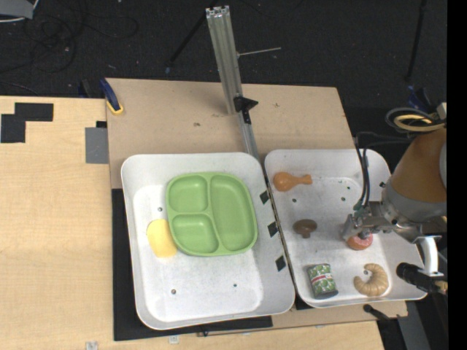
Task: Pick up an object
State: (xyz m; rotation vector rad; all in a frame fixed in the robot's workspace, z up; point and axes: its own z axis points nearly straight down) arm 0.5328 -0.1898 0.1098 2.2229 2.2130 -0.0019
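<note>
In the right bin (332, 162) lie an orange drumstick-shaped toy (291, 181), a small brown mushroom-shaped piece (305, 228), a green can (321, 280), a tan croissant (372, 279) and a pink-red round object (359, 242). My gripper (358, 232) is down at the right side of this bin, directly over the pink-red object and touching or nearly touching it. The arm's orange band (422, 170) rises behind it at the right edge.
The left bin (146, 268) holds a green three-compartment tray (211, 214) and a yellow object (160, 238) against the tray's left side. A metal post (228, 57) stands behind the bins. A black cable (363, 177) hangs by the gripper.
</note>
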